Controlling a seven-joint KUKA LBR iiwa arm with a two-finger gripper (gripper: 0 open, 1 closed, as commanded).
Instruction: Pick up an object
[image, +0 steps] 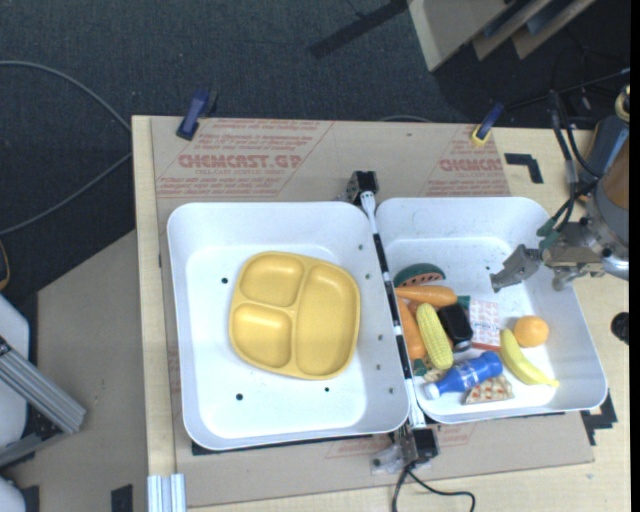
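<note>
From above you see two white bins side by side; the left bin (200, 250) holds a yellow plate (295, 315) with three sections, lying flat; the right bin (455, 215) holds a pile of toy food at its near side; the corn (434, 335) lies next to a carrot (428, 296), with a watermelon slice (420, 273) behind them; the banana (524, 358) touches the orange (531, 331); a blue bottle (462, 377) lies at the front; the gripper (540, 268) hangs over the bin's far right part, its fingers spread apart with nothing between them; the orange sits just in front of it.
</note>
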